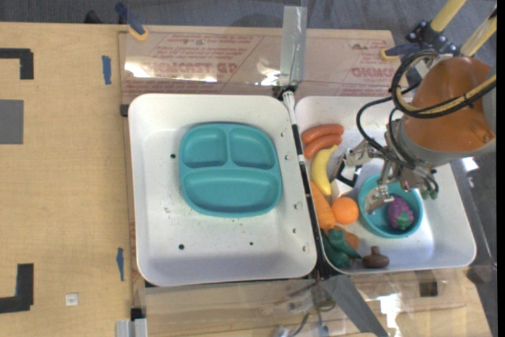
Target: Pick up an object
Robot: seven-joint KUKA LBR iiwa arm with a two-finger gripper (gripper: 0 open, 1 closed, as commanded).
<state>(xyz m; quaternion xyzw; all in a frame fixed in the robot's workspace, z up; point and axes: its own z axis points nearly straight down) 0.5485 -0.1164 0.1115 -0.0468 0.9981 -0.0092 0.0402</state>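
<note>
The gripper [384,193] is hovering over the teal bowl's [377,222] nine o'clock rim; the purple toy [401,211] is lying inside.

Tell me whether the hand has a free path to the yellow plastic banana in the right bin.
Probably yes: the yellow plastic banana lies uncovered beside the hand, nothing stacked on it.

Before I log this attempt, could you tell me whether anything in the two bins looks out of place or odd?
Nothing looks spilled or damaged. The toy food is crowded along the right bin's left side, the teal plate sits flat in the left bin, and the gripper hangs over the blue bowl.
</note>
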